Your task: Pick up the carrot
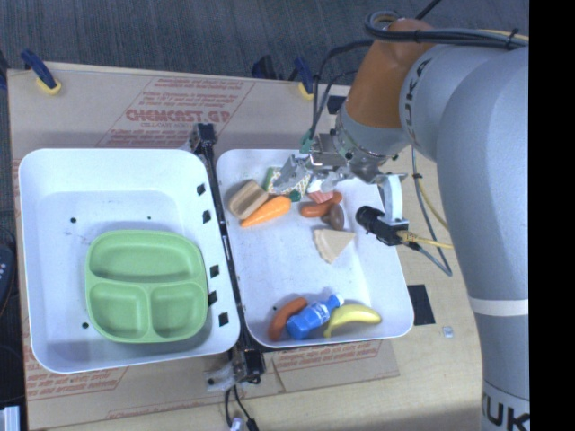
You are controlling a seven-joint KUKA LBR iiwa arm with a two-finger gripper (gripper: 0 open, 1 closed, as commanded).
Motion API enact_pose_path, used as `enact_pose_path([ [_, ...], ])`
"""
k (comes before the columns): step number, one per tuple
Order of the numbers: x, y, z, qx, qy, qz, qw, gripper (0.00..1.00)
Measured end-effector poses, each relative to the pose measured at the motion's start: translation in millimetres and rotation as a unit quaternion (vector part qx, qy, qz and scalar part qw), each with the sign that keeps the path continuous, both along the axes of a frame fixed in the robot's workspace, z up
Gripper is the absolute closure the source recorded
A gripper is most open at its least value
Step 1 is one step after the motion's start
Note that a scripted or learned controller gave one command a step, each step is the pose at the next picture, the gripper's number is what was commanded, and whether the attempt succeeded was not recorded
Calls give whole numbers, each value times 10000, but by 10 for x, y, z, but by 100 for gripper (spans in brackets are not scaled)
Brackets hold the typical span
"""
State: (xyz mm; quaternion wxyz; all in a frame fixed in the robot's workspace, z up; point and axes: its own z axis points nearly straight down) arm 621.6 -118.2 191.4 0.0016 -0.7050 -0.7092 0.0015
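Carrot (267, 211) lies in the right bin (386, 317), upper left part, slanted, its thick end touching a bread roll (245, 197). My gripper (310, 173) hangs just beside it, up and to the right, over a crinkled wrapper (286, 178); whether it is spread or pressed together I cannot tell. My advice: come down across the carrot's middle, clear of the roll. Count: one carrot, one roll, two sausages (320, 207), one wedge (333, 243), one bottle (314, 316), one banana (353, 316), one green tray (144, 285), two bins.
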Motion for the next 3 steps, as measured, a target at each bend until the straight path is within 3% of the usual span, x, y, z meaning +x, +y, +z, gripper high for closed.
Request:
enact_pose_path([
  [1, -73, 76, -971, 19, -29, -154, 9999, 0],
  [2, -72, 73, -858, 25, -3, -137, 9999, 100],
  [3, -372, 794, 1, -4, 4, -2615, 9652, 100],
])
